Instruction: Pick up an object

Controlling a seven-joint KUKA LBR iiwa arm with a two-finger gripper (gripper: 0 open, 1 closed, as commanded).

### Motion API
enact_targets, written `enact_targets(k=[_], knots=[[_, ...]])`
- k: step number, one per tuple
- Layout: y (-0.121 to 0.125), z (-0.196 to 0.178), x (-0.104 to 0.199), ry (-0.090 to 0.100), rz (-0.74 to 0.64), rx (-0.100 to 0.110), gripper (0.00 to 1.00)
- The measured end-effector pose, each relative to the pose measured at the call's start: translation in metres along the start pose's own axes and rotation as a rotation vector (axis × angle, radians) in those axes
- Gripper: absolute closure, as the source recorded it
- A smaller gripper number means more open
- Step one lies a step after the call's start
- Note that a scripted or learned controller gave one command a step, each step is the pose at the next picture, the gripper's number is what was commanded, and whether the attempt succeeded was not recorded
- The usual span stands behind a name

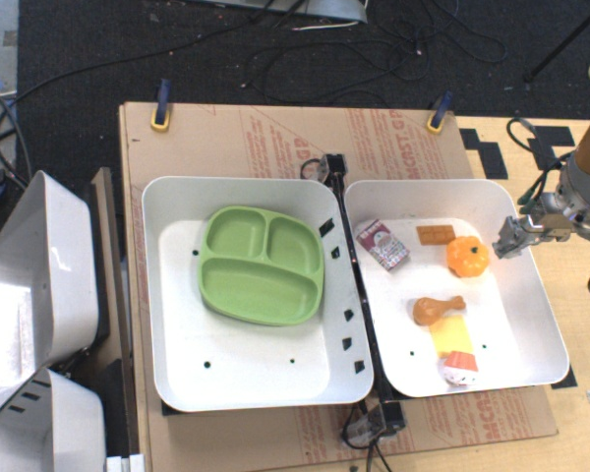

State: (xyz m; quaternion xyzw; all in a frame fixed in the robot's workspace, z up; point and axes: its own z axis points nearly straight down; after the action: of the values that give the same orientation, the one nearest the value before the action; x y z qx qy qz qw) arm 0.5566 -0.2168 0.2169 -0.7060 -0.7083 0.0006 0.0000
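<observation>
The right bin holds several small items: an orange pumpkin-like ball, a flat tan cracker, a maroon and white packet, a brown drumstick-shaped piece and a yellow and white packet with red at its end. My gripper hangs at the bin's right rim, just right of the orange ball. Nothing shows between its tips.
The left bin bears a green divided plate. A black hinge strip runs between the two bins. White containers stand off the bench at the left. Two clamps hold the cardboard base at the back.
</observation>
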Motion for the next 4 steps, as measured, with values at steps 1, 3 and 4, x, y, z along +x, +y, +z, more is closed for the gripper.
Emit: enact_targets(k=[1,3,4], knots=[[0.011,0.008,0.057,0.002,-0.005,0.000,1.00],[0.025,-0.007,0.163,0.002,-0.006,-0.002,1.00],[0.027,-0.005,0.225,0.003,-0.006,0.000,1.00]])
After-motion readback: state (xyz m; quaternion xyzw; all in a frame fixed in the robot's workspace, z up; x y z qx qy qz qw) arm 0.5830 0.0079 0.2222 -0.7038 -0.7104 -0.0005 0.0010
